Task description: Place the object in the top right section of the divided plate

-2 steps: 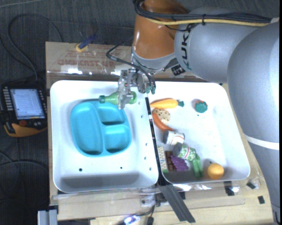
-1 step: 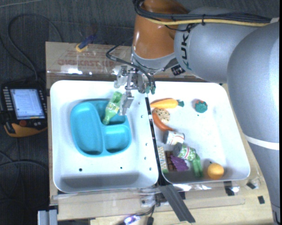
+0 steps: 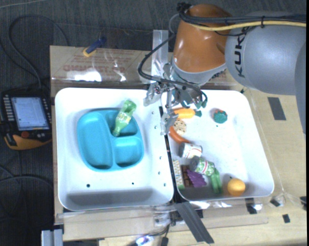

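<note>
Green bottle (image 3: 122, 118) left of jaws

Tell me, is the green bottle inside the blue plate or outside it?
Inside. The green bottle lies tipped over in the blue plate's top right section, leaning across its rim.

Robotics lab test cell. Large grey KUKA arm with orange band (image 3: 231, 40) over two shallow white plastic bins (image 3: 67, 152) on a cardboard-covered bench; left of the bins, an orange-edged handheld control pendant with lit screen (image 3: 23, 118); black cables (image 3: 21, 45) trail over dark carpet.
</note>
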You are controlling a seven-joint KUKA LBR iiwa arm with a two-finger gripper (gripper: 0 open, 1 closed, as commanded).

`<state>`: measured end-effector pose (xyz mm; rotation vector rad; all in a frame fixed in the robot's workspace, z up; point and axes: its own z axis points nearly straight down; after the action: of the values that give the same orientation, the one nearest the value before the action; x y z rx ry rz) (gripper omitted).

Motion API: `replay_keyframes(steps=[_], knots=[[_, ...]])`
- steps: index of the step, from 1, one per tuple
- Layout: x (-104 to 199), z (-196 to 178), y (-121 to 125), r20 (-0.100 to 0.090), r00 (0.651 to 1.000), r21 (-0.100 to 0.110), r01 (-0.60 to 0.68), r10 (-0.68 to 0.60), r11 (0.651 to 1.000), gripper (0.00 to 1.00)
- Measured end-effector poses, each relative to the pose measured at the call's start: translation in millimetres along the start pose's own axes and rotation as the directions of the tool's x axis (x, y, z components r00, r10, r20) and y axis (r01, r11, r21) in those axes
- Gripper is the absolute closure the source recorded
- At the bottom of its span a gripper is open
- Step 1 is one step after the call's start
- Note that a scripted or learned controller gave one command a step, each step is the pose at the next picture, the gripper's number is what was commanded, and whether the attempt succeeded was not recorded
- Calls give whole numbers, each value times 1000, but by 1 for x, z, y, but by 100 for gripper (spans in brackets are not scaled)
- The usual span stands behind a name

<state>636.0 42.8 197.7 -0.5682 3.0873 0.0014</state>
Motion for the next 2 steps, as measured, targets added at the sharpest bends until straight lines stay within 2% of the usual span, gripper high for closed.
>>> replay_keyframes(steps=[1, 2], knots=[[62, 14, -52, -1, 942, -1, 334, -334, 942, 0], [73, 70, -107, 13, 907, 20, 421, -421, 907, 0]])
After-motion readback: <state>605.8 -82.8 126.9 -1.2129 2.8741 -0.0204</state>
